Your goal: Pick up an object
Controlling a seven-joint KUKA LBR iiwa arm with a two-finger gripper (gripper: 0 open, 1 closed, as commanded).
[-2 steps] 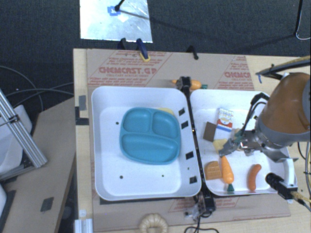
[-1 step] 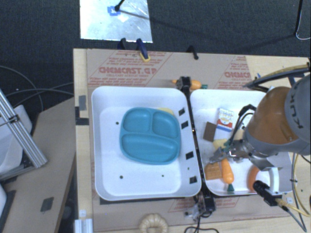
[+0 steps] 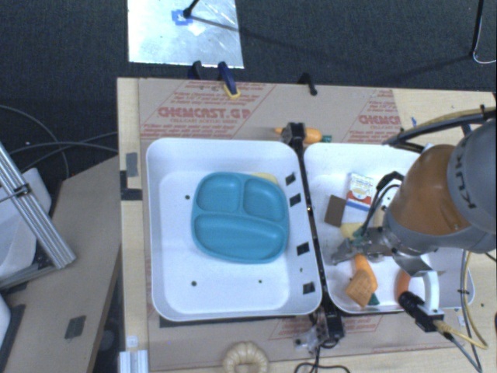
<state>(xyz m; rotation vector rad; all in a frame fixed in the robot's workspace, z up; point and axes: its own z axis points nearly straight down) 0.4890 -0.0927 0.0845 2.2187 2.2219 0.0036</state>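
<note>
My gripper (image 3: 351, 249) is low inside the right bin (image 3: 334, 160), near its left wall, with the grey and orange arm (image 3: 435, 200) covering the bin's right half. Just below the gripper lie an orange carrot-like piece (image 3: 363, 266) and a tan waffle-like piece (image 3: 361, 289). A yellow item (image 3: 351, 229) peeks out just above the gripper. Farther back sit a brown square (image 3: 336, 210) and a small white, red and blue box (image 3: 361, 189). Another orange piece (image 3: 401, 283) lies under the arm's edge. Nothing is visibly lifted.
The left bin (image 3: 167, 208) bears a blue divided plate (image 3: 239, 216) with a pale yellow item (image 3: 266, 178) behind it. A black divider (image 3: 304, 208) with clips runs between the bins. A small orange object (image 3: 311, 136) sits at the divider's far end.
</note>
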